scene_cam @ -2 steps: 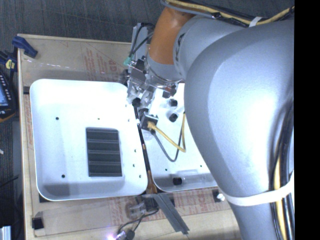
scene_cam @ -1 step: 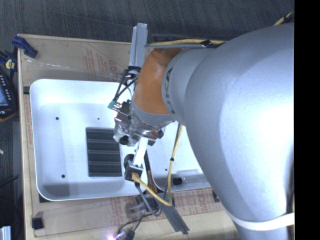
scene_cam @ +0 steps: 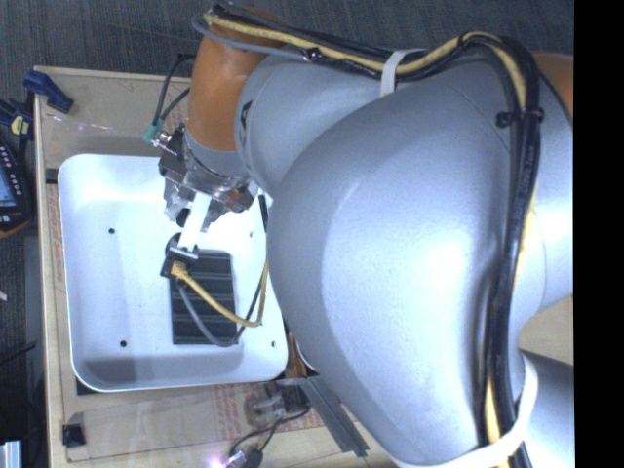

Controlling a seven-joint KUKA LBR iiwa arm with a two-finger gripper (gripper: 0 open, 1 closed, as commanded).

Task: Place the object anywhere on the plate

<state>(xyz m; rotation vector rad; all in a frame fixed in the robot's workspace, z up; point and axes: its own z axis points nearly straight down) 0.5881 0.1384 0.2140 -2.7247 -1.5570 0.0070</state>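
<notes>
White smooth bin (scene_cam: 102, 271), rounded corners | grey arm (scene_cam: 409, 261) over it | pincer (scene_cam: 187, 203) state: cannot tell

We see the arm (scene_cam: 409, 261) in smooth pale grey, with lighter glossy patches. Its band (scene_cam: 216, 96) above the wrist is warm orange. Along the arm's far side run cables (scene_cam: 487, 45), one yellow and the others black, bound by a white tie (scene_cam: 392, 69). The gripper (scene_cam: 187, 195) is dull silver with dark parts, and a small plug (scene_cam: 156, 135) left of the band is green. The bin (scene_cam: 107, 291) is plain white, marked by a few small dark dots. The bench (scene_cam: 146, 427) is pale tan wood with faint reddish marks on its near side. At its far left corner a clamp (scene_cam: 44, 88) is blue. The floor (scene_cam: 117, 13) is dark grey with a fine speckled weave
</notes>
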